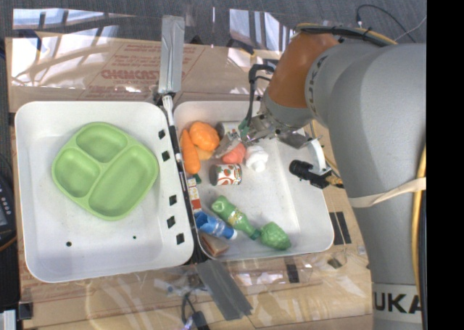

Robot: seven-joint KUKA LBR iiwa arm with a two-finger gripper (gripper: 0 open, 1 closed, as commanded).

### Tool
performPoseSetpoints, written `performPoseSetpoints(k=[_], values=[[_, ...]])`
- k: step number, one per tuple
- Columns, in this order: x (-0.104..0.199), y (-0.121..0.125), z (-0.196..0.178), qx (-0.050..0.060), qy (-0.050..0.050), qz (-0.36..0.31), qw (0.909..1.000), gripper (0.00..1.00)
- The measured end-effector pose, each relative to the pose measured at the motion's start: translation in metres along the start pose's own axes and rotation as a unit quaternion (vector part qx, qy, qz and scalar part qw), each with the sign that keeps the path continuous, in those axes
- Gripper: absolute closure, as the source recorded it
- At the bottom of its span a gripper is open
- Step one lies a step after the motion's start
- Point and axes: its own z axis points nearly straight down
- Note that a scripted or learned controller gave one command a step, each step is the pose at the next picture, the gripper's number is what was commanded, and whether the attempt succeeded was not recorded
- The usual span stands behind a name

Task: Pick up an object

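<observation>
My gripper [241, 135] hangs low in the right bin [308, 209], near its back, right over a pink-red object [235, 154] and next to a small white piece [257, 159]. Just left of it lie an orange fruit [204, 135] and a carrot [190, 151]. A red-and-white can [227, 174] lies just in front of the gripper. Nearer the front of the bin lie a green bottle [233, 215], a green lumpy item [275, 236] and a blue item [215, 226].
The left bin [43, 245] holds a green divided plate [105, 170]. The bulky grey arm [362, 118] covers the right bin's right side. A brown round thing [214, 245] sits at the right bin's front left corner. Cardboard lies behind both bins.
</observation>
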Motion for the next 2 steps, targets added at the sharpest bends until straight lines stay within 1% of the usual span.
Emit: performPoseSetpoints(k=[1,2], values=[[0.002,0.001,-0.01,0.0,0.0,-0.004,1.0,1.0],[0.098,0.049,-0.103,-0.004,0.0,-0.021,0.9998,1.0]])
